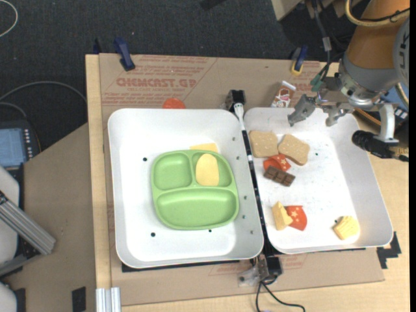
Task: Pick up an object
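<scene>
My gripper (318, 114) hovers over the far edge of the right bin (364, 174), open, with nothing between its fingers. Just below and left of it lie two tan bread slices (263, 143) (294, 148) side by side. Under them are a red piece (276, 163) and a brown chocolate bar (281, 176). Nearer the front sit a yellow cheese wedge (281, 215) touching another red piece (297, 218), and a yellow block (346, 227) at the front right.
The left bin (127, 174) holds a green divided plate (194, 200) with a pale yellow item (207, 170) in one compartment and a yellow slice (204, 148) behind it. A small carton (282, 96) lies beyond the right bin. Clamps and cables line the bench edges.
</scene>
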Controlling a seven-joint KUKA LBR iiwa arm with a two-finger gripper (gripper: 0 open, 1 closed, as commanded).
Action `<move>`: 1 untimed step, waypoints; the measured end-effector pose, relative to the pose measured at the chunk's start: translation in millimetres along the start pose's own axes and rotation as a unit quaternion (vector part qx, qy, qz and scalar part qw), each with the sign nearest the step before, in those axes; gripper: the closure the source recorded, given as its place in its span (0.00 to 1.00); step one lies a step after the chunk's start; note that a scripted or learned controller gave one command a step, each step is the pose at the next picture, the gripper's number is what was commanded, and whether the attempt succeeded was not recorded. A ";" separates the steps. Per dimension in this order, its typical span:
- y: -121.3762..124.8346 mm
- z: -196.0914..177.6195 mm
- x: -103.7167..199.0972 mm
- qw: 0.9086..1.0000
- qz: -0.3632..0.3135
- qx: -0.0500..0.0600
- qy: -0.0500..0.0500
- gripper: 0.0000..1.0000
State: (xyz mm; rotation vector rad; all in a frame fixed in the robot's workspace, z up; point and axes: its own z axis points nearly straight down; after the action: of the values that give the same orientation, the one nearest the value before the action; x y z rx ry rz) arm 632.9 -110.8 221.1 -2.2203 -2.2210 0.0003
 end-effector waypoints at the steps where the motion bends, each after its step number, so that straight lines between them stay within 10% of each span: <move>1: -78.2 137.5 -26.8 1.000 0.003 0.008 0.001 0.00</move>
State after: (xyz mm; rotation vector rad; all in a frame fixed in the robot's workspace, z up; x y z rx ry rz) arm 554.5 -137.5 83.7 -2.2182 -2.2051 0.0155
